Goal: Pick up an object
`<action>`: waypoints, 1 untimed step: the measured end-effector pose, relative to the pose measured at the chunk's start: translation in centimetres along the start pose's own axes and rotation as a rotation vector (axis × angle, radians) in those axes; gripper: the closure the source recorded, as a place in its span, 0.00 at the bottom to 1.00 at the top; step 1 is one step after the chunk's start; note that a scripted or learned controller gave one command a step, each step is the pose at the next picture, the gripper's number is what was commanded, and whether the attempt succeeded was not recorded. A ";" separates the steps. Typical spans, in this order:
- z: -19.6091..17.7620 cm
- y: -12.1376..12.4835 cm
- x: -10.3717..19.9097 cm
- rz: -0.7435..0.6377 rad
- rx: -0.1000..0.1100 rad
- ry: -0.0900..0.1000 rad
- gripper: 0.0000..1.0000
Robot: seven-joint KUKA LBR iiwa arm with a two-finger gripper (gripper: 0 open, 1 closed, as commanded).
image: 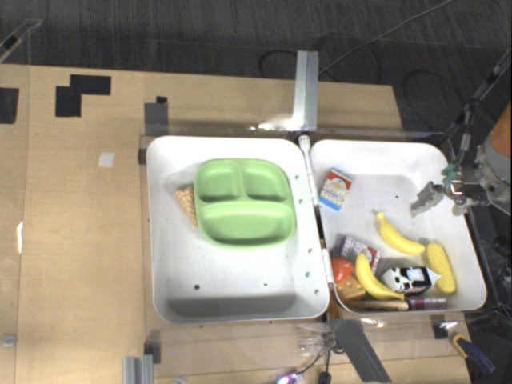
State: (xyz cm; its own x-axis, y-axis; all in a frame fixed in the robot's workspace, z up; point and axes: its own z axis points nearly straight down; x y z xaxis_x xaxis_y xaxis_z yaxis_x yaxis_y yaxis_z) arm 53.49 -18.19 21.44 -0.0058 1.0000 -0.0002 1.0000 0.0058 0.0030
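Filling most of the frame, the bench (72, 238) is carrying two shallow white bins side by side. Sitting left of centre, the left bin (172, 286) is holding a green divided tray (243, 201), with a tan textured item (186, 206) peeking out from under the tray's left edge. Lying at the right, the right bin (376, 160) is holding the smaller things, mostly crowding toward its lower part.

Reaching in at the right edge of the frame, the arm (498, 146) is carrying the tool (426, 199) over the upper right part of the right bin. Its grey tip is pointing down and to the left; how wide it is standing cannot be told from this angle, and nothing is showing between its tips.

Just below and left of the tool, a banana (398, 238) is lying with its long axis running from upper left to lower right. It is looking like the nearest thing to pick, so the coming move is probably a short drop toward lower left, with the tips closing across that axis. Near it, a corn cob (441, 268) is lying at lower right, a second banana (372, 278) at lower left, and a small red and white carton (335, 190) is sitting apart at upper left.
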 end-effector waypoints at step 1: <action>11.7 0.3 4.9 -0.345 -0.004 -0.001 0.00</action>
State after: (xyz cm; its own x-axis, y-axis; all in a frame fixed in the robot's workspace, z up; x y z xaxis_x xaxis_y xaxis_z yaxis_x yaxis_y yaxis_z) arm 53.81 -13.25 9.75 -0.3436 0.9391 -0.0026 0.9391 0.3436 0.0062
